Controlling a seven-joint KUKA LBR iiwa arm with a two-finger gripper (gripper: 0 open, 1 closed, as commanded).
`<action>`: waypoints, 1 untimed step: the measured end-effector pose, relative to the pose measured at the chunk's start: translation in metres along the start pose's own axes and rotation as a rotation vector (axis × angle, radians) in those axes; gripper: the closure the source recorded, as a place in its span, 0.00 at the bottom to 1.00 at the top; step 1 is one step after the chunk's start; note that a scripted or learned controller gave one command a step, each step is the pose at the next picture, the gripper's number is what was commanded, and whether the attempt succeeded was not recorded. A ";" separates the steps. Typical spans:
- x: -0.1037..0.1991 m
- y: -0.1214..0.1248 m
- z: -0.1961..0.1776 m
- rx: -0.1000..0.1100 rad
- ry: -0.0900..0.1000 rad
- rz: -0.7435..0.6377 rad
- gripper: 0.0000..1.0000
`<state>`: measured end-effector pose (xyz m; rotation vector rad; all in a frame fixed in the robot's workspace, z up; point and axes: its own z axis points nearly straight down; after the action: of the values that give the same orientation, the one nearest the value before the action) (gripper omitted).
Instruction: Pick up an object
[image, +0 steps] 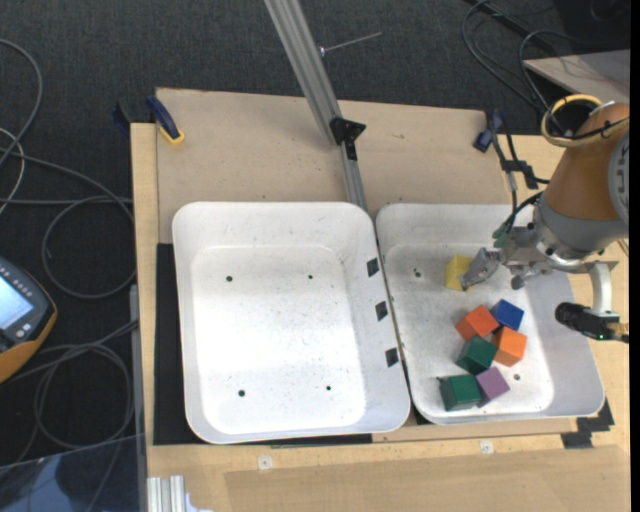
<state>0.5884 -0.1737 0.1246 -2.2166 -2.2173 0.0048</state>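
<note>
Yellow block (457, 272) sits alone in the upper-left part of the right bin (420, 395), flat on the floor, apart from the other blocks. Looks like a small rigid cube, probably foam or light plastic or wood: light, stiff, not fragile, faces likely smooth enough to slip if pinched on a corner. Best hold, by my read, is across two opposite flat faces, fingers coming straight down, centred on the block. End effector (487, 266) is low in the bin, just beside the yellow block on its right, touching or nearly so; the fingers look parted a little with nothing visibly between them, so no grasp confirmed. Whether a fingertip overlaps the block edge is too small to tell. Further toward the near-right corner is a cluster: orange block (477, 322), blue block (509, 314), second orange block (511, 346), dark green block (478, 353), purple block (491, 383), green block (460, 390), several touching each other, harder to take cleanly. Left bin (200, 225) sits beside it on the bench (260, 130).
</note>
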 end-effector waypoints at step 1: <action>0.000 0.002 -0.015 -0.010 -0.002 -0.001 1.00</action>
<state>0.5909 -0.1740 0.1395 -2.2218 -2.2239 -0.0035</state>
